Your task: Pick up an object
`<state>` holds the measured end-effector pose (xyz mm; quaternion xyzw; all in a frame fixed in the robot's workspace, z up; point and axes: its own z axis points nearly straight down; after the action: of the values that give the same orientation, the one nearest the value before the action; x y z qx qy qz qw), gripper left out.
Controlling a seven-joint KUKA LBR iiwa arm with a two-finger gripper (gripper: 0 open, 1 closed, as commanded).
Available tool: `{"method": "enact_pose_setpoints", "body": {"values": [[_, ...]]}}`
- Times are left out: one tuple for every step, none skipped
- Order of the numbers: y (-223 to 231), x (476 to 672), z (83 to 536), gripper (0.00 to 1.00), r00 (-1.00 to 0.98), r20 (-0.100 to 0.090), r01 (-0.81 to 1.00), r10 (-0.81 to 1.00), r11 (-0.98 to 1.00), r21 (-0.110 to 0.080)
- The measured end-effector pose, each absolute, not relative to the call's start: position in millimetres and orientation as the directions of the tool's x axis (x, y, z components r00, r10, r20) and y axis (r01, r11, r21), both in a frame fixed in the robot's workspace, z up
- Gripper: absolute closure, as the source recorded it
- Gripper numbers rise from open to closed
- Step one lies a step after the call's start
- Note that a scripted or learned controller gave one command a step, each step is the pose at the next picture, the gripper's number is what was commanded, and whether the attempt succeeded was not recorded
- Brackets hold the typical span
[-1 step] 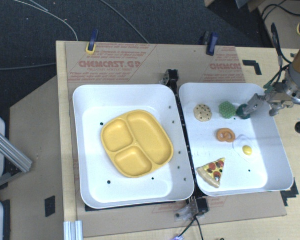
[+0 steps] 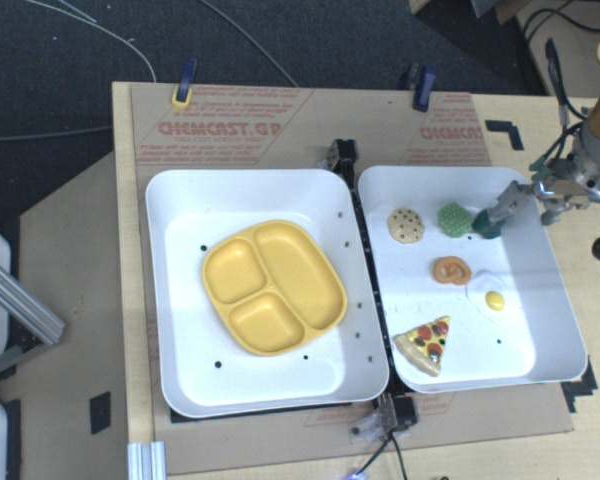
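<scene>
Nothing was lifted yet: the gripper [image 2: 492, 224], its opening impossible to tell, sat low at the green toy's [image 2: 456, 219] three o'clock side in the right bin [image 2: 550, 268], all still lying flat.
</scene>
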<state>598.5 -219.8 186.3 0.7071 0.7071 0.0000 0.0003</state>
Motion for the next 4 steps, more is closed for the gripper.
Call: {"method": "enact_pose_setpoints", "body": {"values": [[-218.7,595.4,122.7,0.0,0.0,0.002,1.0,1.0,0.0,-0.007],[-215.5,596.0,82.9,0.0,-0.002,0.007,1.0,1.0,0.002,-0.004],[-216.9,596.4,95.4,1.0,-0.003,0.002,1.0,1.0,0.003,-0.001],[-218.0,596.7,138.6,1.0,-0.001,-0.003,1.0,1.0,0.001,0.006]]}}
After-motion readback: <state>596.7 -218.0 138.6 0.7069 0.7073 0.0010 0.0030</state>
